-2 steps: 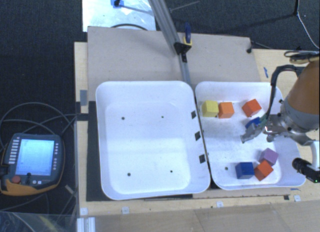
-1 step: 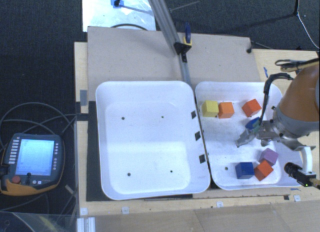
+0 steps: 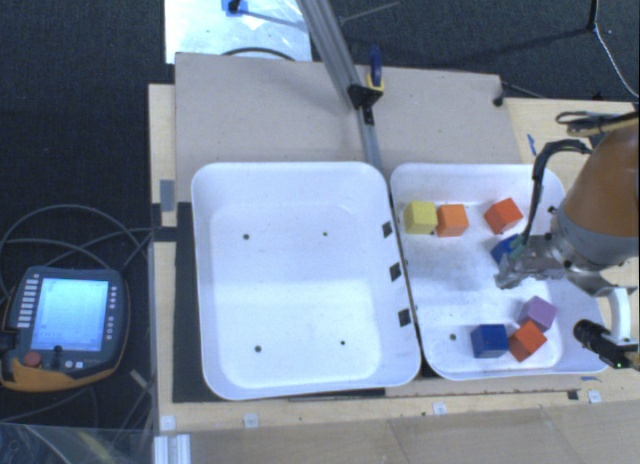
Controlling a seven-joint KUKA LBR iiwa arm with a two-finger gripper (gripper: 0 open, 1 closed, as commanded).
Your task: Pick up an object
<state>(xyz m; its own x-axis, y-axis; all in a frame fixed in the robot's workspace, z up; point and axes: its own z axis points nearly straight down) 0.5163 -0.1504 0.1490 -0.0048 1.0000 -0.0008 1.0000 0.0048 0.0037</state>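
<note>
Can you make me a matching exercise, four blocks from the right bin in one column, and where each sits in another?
Blocks:
1. yellow block
2. purple block
3. dark blue block
4. orange block alone near the far rim

Places:
A. near edge of the right bin, left of an orange block
B. by the divider, far end
C. right of the yellow-orange pair
D. just below the gripper

Pairs: 1-B, 2-D, 3-A, 4-C

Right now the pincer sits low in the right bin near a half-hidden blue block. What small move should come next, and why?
Probably a short lift straight up before committing. The pincer covers part of the blue block, so the view cannot confirm a grasp. The purple block and the orange block lie close on either side, so a sideways nudge risks knocking them.
</note>
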